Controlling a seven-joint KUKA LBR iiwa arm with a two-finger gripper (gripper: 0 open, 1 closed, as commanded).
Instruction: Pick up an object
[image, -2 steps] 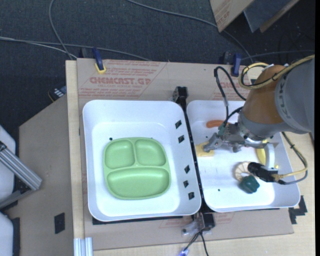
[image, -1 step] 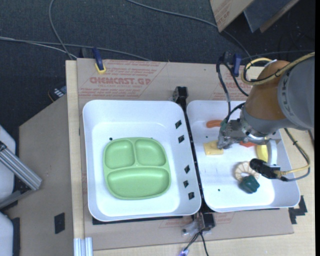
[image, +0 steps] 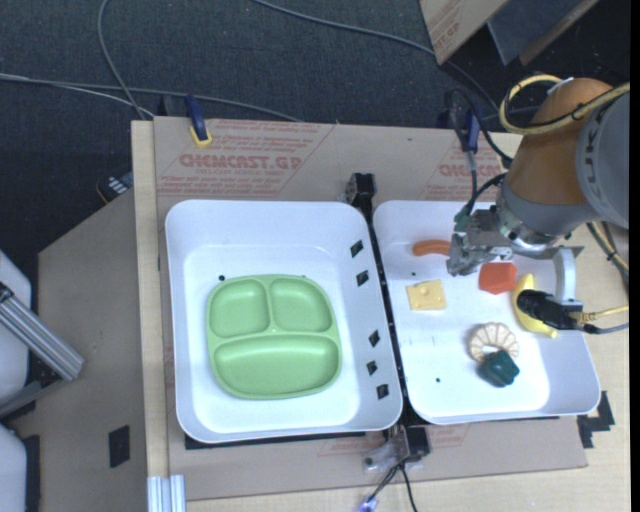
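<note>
The right bin (image: 560, 392) holds several small toys. An orange carrot-like piece (image: 432, 248) lies at the back left, a yellow cheese square (image: 426, 296) sits in front of it, and a red-orange block (image: 498, 277) lies further right. A yellow banana (image: 534, 310) rests by the right wall. A tan shell-shaped piece (image: 493, 339) and a dark teal object (image: 499, 371) sit near the front. My gripper (image: 466, 255) hangs low over the back of this bin, between the carrot piece and the red-orange block. I see nothing held in it.
The left bin (image: 190, 230) holds a green divided plate (image: 274, 334). Black clips (image: 361, 186) sit along the seam between the bins. The grey and orange arm (image: 556, 150) reaches in from the upper right. Cables run behind the bench.
</note>
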